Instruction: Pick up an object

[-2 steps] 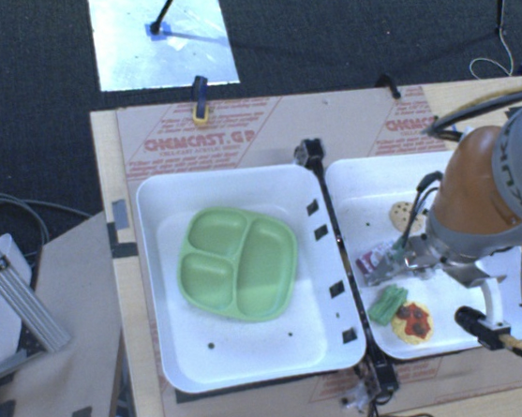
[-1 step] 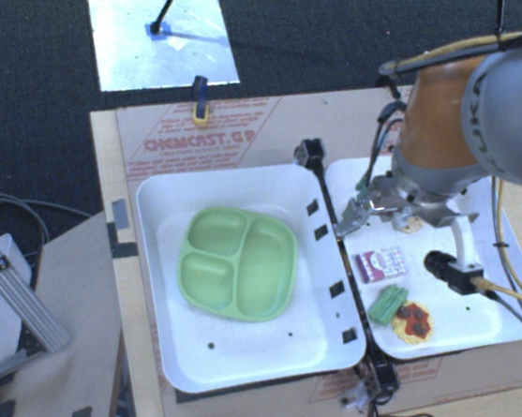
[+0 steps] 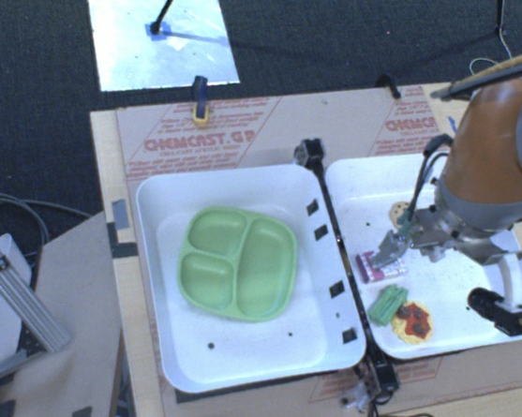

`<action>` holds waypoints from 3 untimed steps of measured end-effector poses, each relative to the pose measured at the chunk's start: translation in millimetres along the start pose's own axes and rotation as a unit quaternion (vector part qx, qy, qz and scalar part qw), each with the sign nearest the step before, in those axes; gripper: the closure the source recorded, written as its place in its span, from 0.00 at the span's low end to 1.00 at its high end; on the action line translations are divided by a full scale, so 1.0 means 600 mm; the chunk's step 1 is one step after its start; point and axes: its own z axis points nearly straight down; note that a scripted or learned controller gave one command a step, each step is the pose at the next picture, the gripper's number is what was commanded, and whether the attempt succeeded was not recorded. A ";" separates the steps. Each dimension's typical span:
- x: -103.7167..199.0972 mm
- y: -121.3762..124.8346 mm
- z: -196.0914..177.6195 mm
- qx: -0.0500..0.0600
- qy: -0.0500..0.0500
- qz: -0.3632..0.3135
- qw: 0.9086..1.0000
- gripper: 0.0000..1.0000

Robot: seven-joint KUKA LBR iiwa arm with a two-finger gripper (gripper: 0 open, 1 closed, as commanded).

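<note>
Claw (image 3: 390, 246) low in right bin (image 3: 465, 331), over pink/white packet (image 3: 378, 264) by divider; grip state can't tell. Green piece (image 3: 387, 304) just beside. Advise: centre on packet, descend straight, avoid bin wall.

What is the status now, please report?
Gripper low in right bin, beside pink packet; grip unclear. Green block, yellow-red toy nearby. Green tray in left bin.

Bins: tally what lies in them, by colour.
Green: 2, the tray and a block
Pink and white: 1, a packet
Red and yellow: 1, a toy
Tan: 1, a lump
Total: 5
</note>
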 end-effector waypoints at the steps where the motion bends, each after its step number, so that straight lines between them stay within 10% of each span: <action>1: -0.072 0.102 0.091 -0.001 0.000 -0.001 1.000 0.00; 2: -0.048 0.044 0.208 0.002 0.001 -0.002 1.000 0.00; 3: -0.052 0.126 0.200 -0.003 0.000 -0.004 1.000 0.00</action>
